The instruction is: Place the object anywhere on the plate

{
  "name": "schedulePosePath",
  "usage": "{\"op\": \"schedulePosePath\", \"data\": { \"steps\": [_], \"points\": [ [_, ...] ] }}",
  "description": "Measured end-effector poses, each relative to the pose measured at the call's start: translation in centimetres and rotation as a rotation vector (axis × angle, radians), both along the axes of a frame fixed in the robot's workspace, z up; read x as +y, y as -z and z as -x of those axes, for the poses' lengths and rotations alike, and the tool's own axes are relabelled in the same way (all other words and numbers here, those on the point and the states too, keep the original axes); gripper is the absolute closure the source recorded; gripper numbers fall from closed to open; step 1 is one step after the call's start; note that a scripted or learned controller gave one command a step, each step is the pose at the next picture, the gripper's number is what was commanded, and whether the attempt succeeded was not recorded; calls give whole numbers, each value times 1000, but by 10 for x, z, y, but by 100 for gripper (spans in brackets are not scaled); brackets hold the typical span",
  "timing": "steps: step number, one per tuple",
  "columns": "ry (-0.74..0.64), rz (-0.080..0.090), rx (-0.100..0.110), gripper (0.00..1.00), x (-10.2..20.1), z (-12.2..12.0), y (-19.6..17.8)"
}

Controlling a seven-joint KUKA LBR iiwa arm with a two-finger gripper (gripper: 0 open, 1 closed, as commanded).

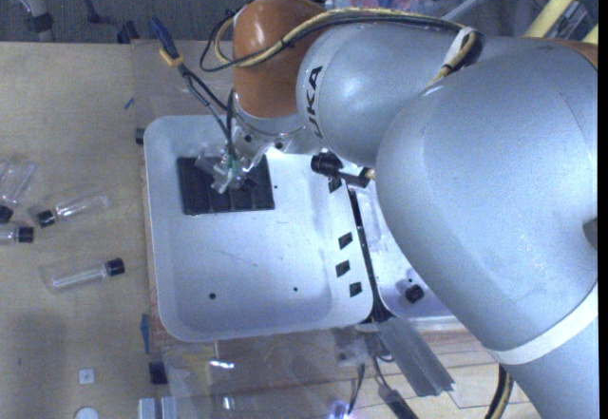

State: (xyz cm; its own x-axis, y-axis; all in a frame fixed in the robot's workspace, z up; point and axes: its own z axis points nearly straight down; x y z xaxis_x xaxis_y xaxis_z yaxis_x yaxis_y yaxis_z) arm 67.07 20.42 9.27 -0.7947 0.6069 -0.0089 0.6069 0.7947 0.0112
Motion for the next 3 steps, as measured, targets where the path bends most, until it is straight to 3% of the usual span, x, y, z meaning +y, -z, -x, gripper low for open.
{"op": "schedulePosePath", "data": {
  "steps": [1,2,3],
  "points": [
    [254,1,13,100,-12,62,-122],
    [783,-2,12,100,8,57,-226],
    [1154,-5,14,100,10,79,-342]
  ]
}}
